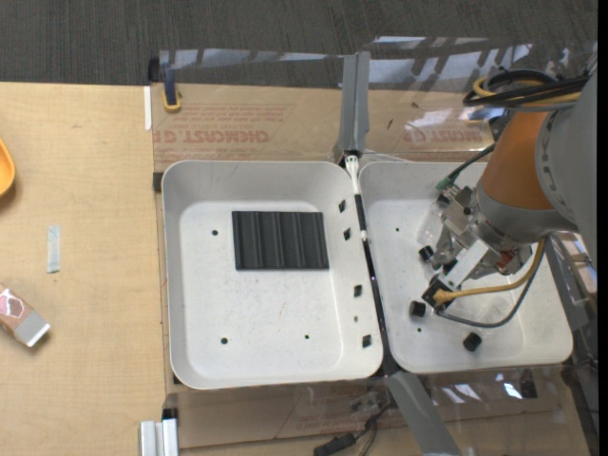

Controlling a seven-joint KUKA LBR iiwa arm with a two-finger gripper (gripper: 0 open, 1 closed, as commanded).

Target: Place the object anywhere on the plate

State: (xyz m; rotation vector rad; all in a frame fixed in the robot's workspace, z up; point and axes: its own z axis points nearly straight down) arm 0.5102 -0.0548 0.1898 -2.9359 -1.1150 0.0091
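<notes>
The plate (280,240) is a dark ribbed rectangle lying flat in the upper middle of the left bin (190,350). My gripper (443,252) hangs low over the middle of the right bin (541,350), pointing down and to the left, well to the right of the plate. One small black piece (427,253) sits right at the gripper's tip; whether it is held is unclear. Two more small black pieces lie on the floor of that bin, one (416,309) below the gripper and one (471,342) near the front.
The raised rims between the two bins (366,245) separate the gripper from the plate. Off to the left, the wooden bench carries a small grey strip (53,250), a wrapped item (21,316) and an orange thing (5,171) at the edge.
</notes>
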